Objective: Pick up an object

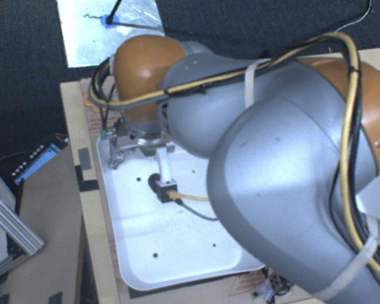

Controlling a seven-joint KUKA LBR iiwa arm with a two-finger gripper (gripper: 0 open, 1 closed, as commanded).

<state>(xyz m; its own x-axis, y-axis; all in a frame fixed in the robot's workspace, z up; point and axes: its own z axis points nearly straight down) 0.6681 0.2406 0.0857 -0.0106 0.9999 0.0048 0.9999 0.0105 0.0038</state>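
In the far left corner of the left bin (153, 238): gripper (131, 148), set low, close against the far wall and the left wall.
Gripper state: cannot be told; working end hidden from above by the wrist body.
Arm (284, 169): reaches in from the right, spans most of the view, covers the right part of the left bin.
Orange band (142, 66): directly above the gripper, over the far rim of the bin.
Task object: position cannot be told; possibly under the gripper or under the arm, both zones hidden. Bare white floor with a few small dark dots on the visible part of the bin.
Step in hand (judged): grasp attempt at the corner; no grasp confirmed.
Risk 1: closure on nothing. Cause: target absent from the corner or offset from the gripper axis.
Risk 2: contact with the bin walls. Cause: tight corner position, little room on two sides.
Risk 3: bin dragged or tipped on the counter (94, 219) during the lift. Cause: a catch on the rim.
Risk 4: object pinned against a wall and squeezed out sideways. Cause: off-centre grip.
Risk 5: failed pick left unnoticed. Cause: corner zone blocked from the camera by the wrist.
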